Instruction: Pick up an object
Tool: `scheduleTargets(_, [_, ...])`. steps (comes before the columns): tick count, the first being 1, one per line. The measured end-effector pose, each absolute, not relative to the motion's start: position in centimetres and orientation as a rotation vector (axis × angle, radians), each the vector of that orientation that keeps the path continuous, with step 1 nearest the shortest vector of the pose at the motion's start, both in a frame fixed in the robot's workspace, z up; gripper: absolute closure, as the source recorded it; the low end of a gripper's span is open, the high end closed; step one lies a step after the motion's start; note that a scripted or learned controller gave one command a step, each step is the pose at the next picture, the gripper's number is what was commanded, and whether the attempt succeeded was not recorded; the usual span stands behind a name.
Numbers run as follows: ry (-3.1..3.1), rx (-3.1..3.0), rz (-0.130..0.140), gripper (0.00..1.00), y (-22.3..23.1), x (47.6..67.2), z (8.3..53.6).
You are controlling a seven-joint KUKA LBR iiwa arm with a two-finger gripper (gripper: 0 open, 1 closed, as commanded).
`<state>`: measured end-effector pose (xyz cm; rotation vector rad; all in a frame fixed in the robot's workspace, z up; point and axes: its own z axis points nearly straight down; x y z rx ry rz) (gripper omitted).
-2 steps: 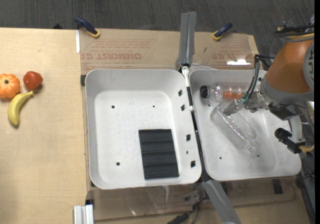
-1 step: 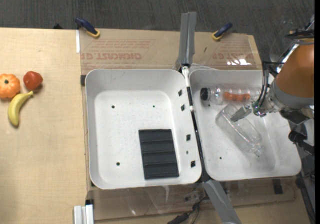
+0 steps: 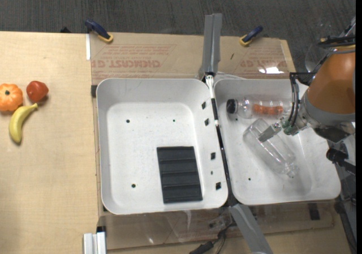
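Reaching in over the right bin (image 3: 317,190), the grey arm (image 3: 334,91) with its orange band ends in a gripper (image 3: 287,128) whose tip sits low above the bin floor; whether it is open or closed cannot be made out from this angle.

Just left of the gripper and running down below it lies a clear plastic cup (image 3: 272,148), tipped on its side at a slant, its round mouth toward the upper left. Its walls are thin, glossy and see-through, so the speckled white floor shows through them. It appears to touch the gripper tip or lie right beside it; which one is unclear.

Up and to the left of the gripper, near the far wall, lies a transparent bottle (image 3: 257,108) with a dark cap and an orange label, also on its side.

Farther left, in the left bin (image 3: 113,151), a flat black ribbed block (image 3: 180,173) lies matte and rectangular.

Well away to the left, on the tan wooden bench (image 3: 45,190), are a yellow banana (image 3: 19,123), an orange fruit (image 3: 9,98) and a red fruit (image 3: 37,91), smooth and rounded.
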<state>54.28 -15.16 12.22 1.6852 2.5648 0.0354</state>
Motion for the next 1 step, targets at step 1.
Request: scheduleTargets(1, [2.653, 1.555, 0.041, 0.0, -15.04, 53.68, 12.13])
